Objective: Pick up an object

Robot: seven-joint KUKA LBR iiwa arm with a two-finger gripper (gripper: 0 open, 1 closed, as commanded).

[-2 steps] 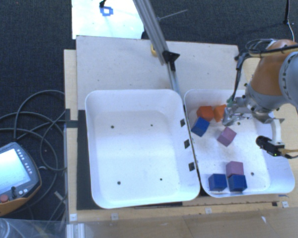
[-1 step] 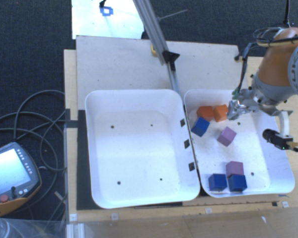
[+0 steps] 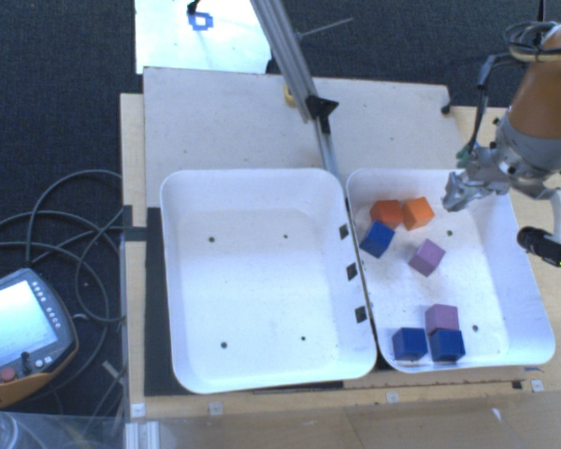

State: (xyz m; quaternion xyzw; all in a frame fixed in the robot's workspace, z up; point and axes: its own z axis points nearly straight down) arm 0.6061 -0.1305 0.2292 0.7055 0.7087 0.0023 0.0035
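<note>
— Where do we see the gripper (image 3: 455, 197)?

— Over the upper right part of the right bin (image 3: 505, 251), hanging from the arm (image 3: 542, 101) that comes in from the right. It sits just right of the two orange cubes, apart from them.

— Is it spread or pinched?

— We cannot tell; it shows as a small grey lump from this angle, and we see nothing between its tips.

— What do we have to pick from?

— All the cubes lie in the right bin. Two orange ones touch side by side near the top, the left one (image 3: 386, 213) a shade darker than the right one (image 3: 417, 213). A blue cube (image 3: 377, 239) lies just below the darker orange one, close to the bin's left wall. A purple cube (image 3: 427, 257) sits near the middle, tilted.

— And lower down?

— Near the bottom edge we see a cluster: two blue cubes side by side, the left (image 3: 409, 343) and the right (image 3: 447, 345), with another purple cube (image 3: 441, 318) touching the right one from above.

— And the left bin (image 3: 262, 279)?

— We see bare white floor with a few dark dots. A pendant (image 3: 19, 330) with cables lies off the bench at far left.
</note>
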